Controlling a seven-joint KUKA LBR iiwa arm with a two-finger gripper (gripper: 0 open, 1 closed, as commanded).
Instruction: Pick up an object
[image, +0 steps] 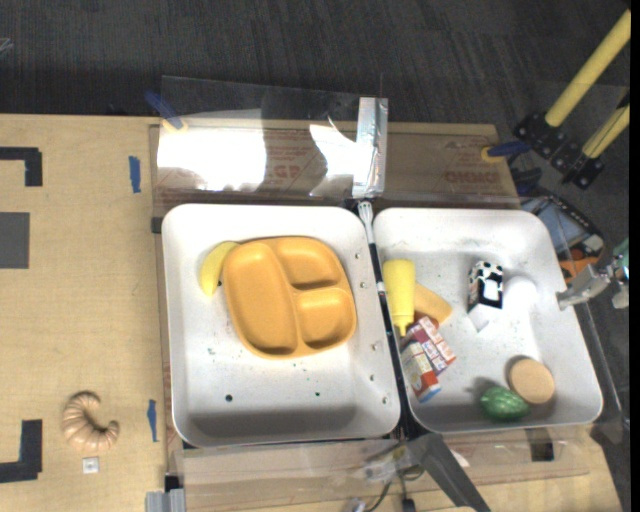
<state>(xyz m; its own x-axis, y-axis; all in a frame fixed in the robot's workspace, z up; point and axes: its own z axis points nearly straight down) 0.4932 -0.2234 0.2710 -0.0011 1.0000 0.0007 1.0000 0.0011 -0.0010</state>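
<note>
Wooden counter (80, 200), two white bins. Right bin (560, 350) at centre right: yellow bottle (400, 290), snack packet (428, 358), green ball (503, 402), round disc (531, 379). The bottle is judged light, stiff, slippery; best taken across its middle. Gripper (600, 280) at the right edge; its state cannot be told.

You face two white bins (190, 400) of smooth, slightly glossy plastic. The left one holds a matt orange plastic tray (290, 295). The bench (70, 330) is pale, matt wood. At upper centre, a clear sheet (250, 140) shines with glare.
</note>
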